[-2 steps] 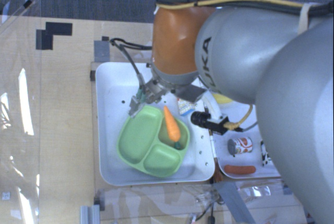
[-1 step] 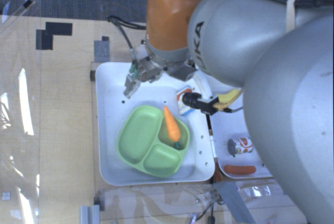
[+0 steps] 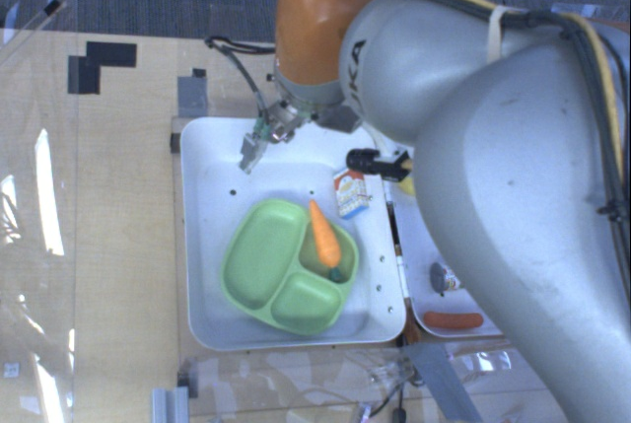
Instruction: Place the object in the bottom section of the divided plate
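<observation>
I am reaching in over the left white bin (image 3: 202, 244), whose middle is carrying the green divided plate (image 3: 261, 263), and my gripper (image 3: 250, 153) is hovering near the bin's far-left corner, apart from the plate. The toy carrot (image 3: 324, 236) is lying in the plate's right-hand section, down and to the right of my gripper, its long axis running from the bin's far edge toward its near edge. I am not carrying anything, and how wide my gripper is standing I cannot tell.

carrot (image 3: 324, 235) in divided plate (image 3: 258, 265), plate in left bin (image 3: 202, 214)
</observation>
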Motion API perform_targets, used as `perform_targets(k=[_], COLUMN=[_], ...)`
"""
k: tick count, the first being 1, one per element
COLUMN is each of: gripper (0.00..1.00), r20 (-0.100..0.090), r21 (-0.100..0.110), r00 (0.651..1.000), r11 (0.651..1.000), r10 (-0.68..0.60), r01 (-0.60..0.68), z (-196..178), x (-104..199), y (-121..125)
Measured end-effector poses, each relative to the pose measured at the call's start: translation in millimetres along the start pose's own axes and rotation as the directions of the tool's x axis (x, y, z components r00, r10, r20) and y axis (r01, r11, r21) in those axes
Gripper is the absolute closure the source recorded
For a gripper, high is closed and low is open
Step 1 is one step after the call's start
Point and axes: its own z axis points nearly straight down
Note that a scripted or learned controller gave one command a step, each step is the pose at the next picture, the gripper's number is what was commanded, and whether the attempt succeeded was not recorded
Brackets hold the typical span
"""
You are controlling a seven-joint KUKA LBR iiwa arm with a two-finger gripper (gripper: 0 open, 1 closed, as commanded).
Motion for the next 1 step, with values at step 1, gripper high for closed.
perform_targets(k=[1], gripper=[0.0], r20=[0.001], r21=[-0.001], r00=[0.957], r11=[0.957], r10=[-0.29], r01=[0.29], z=[-6.7], x=[-22.9], y=[-26.2])
